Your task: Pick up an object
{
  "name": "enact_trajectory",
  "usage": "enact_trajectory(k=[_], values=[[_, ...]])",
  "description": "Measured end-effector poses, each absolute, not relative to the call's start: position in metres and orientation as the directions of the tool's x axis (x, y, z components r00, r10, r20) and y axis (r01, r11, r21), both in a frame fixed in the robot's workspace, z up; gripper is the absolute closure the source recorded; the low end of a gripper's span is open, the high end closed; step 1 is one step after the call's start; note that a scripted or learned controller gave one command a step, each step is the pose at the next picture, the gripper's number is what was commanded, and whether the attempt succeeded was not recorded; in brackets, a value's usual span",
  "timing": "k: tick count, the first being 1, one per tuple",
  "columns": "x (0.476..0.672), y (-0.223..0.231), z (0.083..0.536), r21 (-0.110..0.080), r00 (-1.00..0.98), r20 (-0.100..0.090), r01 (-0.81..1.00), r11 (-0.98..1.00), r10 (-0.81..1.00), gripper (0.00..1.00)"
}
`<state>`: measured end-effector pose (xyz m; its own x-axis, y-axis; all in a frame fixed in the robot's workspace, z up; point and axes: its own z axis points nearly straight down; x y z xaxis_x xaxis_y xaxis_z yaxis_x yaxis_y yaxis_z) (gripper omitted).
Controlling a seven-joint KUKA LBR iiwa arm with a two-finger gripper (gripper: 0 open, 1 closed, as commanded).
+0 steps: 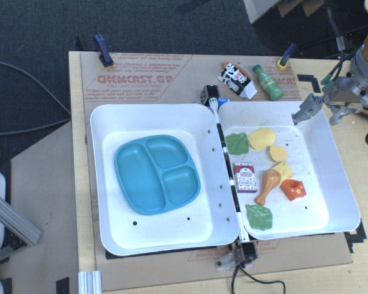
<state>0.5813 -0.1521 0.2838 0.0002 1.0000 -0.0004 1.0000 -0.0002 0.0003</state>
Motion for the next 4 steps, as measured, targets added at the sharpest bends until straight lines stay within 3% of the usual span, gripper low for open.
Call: enact_trajectory(k=[1,2,3,4], values=[[0.588,-0.149,0.167,-0.003,0.0,0.001,1.0,0.0,1.0,0.0],[0.625,-0.149,0.085,0.001,-0.001,0.0,1.0,0.001,1.0,0.0],[0.626,-0.149,0.095,0.003,0.0,0.0,1.0,0.0,1.0,1.0],[0.626,-0.149,0.095,0.003,0.0,0.0,1.0,0.0,1.0,0.0]])
